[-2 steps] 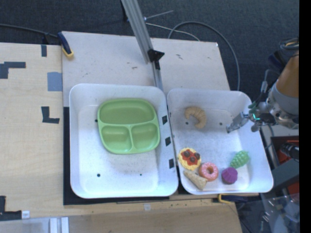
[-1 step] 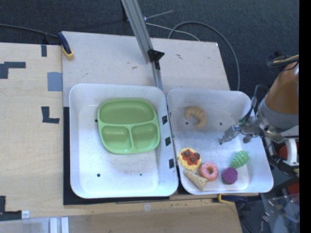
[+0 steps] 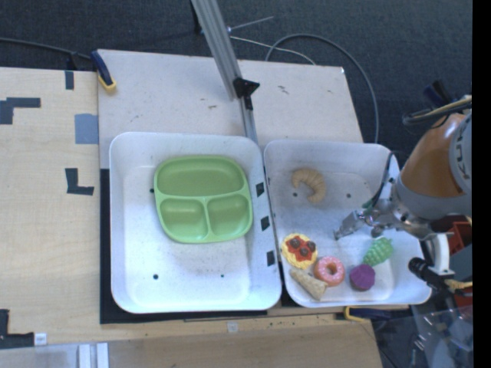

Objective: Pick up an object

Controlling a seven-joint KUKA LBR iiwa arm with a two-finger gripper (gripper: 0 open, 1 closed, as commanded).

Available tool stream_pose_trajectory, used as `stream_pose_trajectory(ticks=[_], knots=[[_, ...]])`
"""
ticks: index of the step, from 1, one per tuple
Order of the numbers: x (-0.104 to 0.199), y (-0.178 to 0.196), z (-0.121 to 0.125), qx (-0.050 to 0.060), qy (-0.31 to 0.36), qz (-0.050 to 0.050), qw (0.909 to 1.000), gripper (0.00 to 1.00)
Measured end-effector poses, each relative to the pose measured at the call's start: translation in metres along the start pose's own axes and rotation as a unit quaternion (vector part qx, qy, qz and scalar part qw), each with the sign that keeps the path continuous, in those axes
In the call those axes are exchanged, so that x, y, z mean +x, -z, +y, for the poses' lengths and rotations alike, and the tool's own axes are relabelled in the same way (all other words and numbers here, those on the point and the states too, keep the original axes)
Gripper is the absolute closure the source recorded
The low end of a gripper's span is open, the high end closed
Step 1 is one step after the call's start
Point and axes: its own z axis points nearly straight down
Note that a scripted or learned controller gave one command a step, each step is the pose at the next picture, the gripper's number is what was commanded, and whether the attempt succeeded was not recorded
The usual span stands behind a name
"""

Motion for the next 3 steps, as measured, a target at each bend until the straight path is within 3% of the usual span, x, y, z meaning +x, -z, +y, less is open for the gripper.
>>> stream_pose_trajectory(ticks=[1,3], knots=[[0.0,0.013,0.001,-0.002,0.001,0.0,1.0,1.0],[-0.003,0.118,0.0,-0.006,0.0,-0.002,1.0,1.0]])
